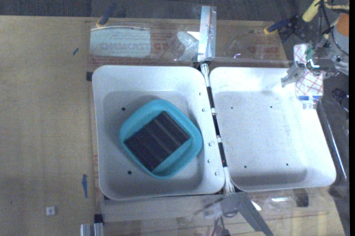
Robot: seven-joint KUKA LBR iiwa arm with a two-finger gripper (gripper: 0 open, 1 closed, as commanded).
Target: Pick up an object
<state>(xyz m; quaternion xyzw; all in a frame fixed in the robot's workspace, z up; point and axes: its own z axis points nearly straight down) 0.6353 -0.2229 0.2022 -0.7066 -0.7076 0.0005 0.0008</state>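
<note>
Not yet started: teal container [161, 138] untouched in left bin [105, 85]; gripper [302, 66] upper right, grip state indiscernible.

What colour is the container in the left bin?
Teal blue container, with a dark ridged top panel, seen in the camera view.

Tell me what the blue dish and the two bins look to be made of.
Blue dish: likely soft plastic or silicone, matte with rounded edges, holding a dark ribbed insert. Left bin and right bin: white molded plastic, smooth, with a slight sheen.
</note>
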